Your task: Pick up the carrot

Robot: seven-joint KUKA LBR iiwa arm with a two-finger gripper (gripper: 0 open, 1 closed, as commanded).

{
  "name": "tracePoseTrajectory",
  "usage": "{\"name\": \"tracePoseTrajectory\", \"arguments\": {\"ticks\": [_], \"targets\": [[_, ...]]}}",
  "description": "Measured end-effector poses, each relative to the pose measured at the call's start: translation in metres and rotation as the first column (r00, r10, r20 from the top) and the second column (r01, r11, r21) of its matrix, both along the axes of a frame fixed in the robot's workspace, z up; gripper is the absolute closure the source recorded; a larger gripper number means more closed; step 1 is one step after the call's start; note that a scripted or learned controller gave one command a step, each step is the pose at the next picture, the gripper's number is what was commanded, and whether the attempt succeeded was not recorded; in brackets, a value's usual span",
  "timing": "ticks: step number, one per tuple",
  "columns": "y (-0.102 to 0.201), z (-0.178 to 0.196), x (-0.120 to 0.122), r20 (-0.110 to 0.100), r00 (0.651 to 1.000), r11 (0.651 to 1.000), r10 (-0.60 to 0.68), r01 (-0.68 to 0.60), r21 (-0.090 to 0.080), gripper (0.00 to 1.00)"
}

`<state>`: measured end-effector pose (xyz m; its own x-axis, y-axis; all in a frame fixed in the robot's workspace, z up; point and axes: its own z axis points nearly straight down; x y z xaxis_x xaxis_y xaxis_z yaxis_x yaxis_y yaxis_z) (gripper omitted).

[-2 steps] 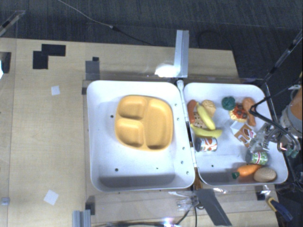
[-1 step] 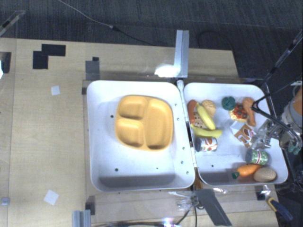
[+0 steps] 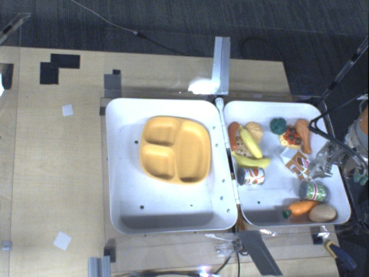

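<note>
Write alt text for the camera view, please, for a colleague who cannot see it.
The gripper hangs over the right bin, above the carrot lying by the near wall beside a potato and a can. The left bin holds a yellow tray.

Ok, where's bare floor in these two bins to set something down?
Left bin: a wide strip between the yellow tray and the near wall, plus its left margin. Right bin: one patch between the can, the carrot and the near wall. Its far half and right side, by the gripper, are crowded.
</note>
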<state>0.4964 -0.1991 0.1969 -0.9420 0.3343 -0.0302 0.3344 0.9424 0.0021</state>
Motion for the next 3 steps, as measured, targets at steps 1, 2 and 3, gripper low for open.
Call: {"name": "tracePoseTrajectory", "arguments": {"ticks": [1, 2, 3], "targets": [[0.000, 0.012, 0.003, 0.010, 1.000, 1.000, 0.002, -0.002, -0.003, 1.00], [0.000, -0.015, -0.007, -0.021, 1.000, 1.000, -0.004, 0.004, 0.006, 1.00], [0.000, -0.003, -0.003, -0.010, 1.000, 1.000, -0.001, 0.001, 0.003, 1.00]]}}
